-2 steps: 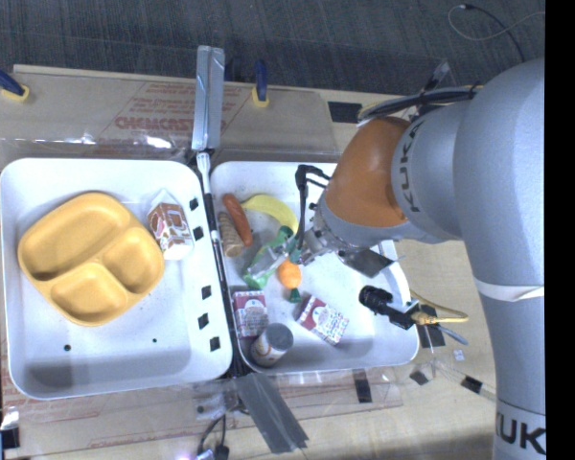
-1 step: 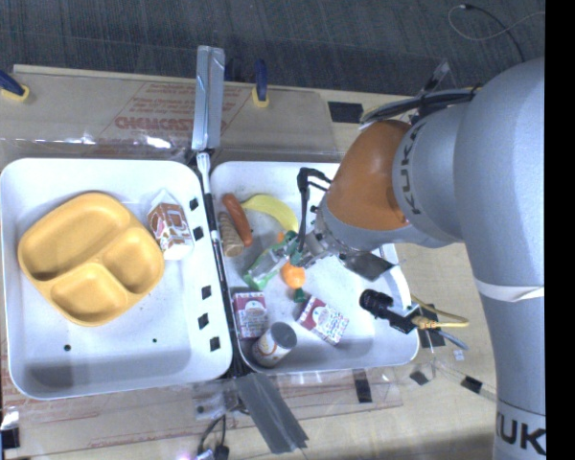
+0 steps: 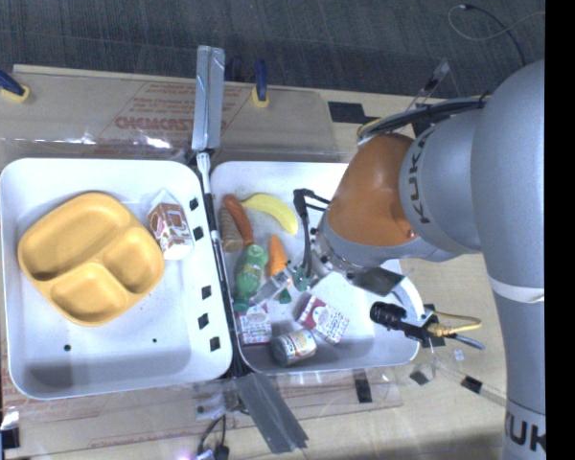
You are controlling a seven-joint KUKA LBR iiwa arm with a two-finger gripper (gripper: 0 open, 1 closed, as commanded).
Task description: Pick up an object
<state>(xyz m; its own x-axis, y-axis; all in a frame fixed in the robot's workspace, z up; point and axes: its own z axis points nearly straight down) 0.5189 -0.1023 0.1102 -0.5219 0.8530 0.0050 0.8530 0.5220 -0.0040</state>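
Observation:
My gripper [image 3: 302,274] reaches down into the right bin [image 3: 311,172], its tips among the clutter at the bin's middle. Close to it lie an orange carrot [image 3: 277,254], a green bottle [image 3: 250,265] and a small teal piece [image 3: 300,281]. Farther back rest a yellow banana [image 3: 272,210] and a brown sausage [image 3: 237,220]. Toward the front lie two red-and-white packets [image 3: 323,319] [image 3: 254,327] and a tin can [image 3: 293,345]. The big orange wrist hides the bin's right half.
In the left bin [image 3: 38,353] sit a yellow divided tray [image 3: 89,255] and a small red-and-white carton [image 3: 170,226]. A divider with black clips [image 3: 209,286] separates the bins. Loose cables lie on the bench at the right.

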